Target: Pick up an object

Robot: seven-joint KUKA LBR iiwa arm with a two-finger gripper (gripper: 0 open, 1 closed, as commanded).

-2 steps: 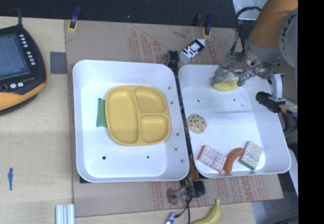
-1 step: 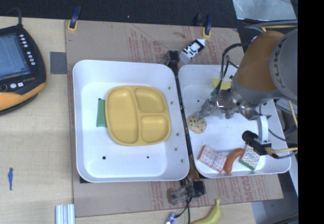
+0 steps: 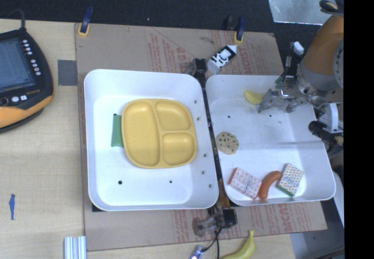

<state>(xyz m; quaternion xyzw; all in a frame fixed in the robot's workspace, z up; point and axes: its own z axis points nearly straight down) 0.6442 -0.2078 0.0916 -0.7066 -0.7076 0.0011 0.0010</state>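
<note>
I see the gripper (image 3: 279,102) with its fingers spread apart and holding nothing, low over the right bin (image 3: 304,135), just beside a yellow banana piece (image 3: 253,97). Nearer me lie a cookie (image 3: 227,142), a sausage (image 3: 269,185) and two wrapped snack packets (image 3: 244,182).

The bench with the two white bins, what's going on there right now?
A grey and orange robot arm reaches in from the right, with its end effector low over the far part of the right bin, close beside a small yellow piece. Nothing is visibly held. Nearer in that bin lie a cookie, a sausage and two small packets. The left bin holds a yellow divided tray resting partly over a green item.
</note>
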